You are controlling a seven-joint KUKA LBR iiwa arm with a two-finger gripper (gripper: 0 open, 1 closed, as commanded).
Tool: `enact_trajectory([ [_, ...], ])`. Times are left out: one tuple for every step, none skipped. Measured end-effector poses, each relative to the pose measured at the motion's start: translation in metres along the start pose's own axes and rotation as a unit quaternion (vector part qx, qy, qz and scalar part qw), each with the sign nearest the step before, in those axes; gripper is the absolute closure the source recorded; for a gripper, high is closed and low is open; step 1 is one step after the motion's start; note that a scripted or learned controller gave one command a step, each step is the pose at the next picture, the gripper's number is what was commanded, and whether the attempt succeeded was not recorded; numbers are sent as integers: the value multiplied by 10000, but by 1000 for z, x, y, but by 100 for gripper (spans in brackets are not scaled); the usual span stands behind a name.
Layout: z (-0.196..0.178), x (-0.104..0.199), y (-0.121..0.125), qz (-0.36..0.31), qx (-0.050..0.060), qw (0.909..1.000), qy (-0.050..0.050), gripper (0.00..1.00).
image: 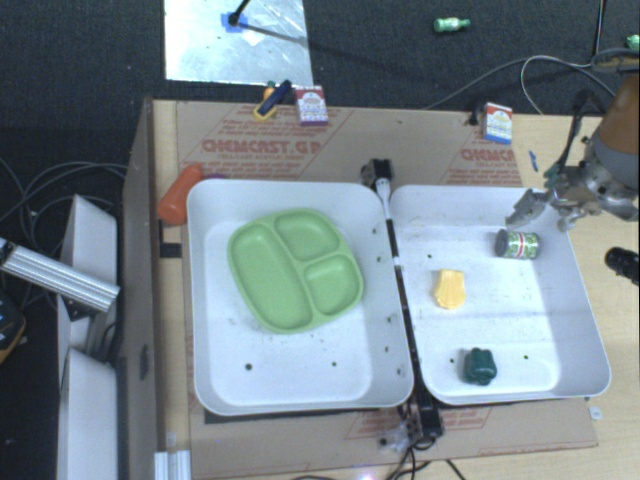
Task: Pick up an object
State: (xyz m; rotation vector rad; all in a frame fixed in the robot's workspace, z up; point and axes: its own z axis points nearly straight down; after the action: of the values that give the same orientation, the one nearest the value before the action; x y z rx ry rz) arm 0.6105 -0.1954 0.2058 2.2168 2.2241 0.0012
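Observation:
Three small objects lie in the right bin (590,353). A green and silver can (517,244) rests on its side near the far right. A yellow piece (450,289) sits in the middle, and a dark green piece (479,366) lies near the front. My gripper (547,215) hangs over the bin's far right corner, just above and behind the can. Its fingers are spread open with nothing between them.
A light green divided plate (295,269) lies in the left bin (225,368). An orange object (179,193) sits at that bin's far left corner. Two small cartons (312,105) (497,123) and a yellow tool (270,100) rest on the cardboard behind the bins.

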Motion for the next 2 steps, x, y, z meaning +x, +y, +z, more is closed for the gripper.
enact_trajectory([
  [122, -11, 23, -5, -1, 10000, 0, 0],
  [76, -5, 3, 8, -14, 10000, -4, 0],
])
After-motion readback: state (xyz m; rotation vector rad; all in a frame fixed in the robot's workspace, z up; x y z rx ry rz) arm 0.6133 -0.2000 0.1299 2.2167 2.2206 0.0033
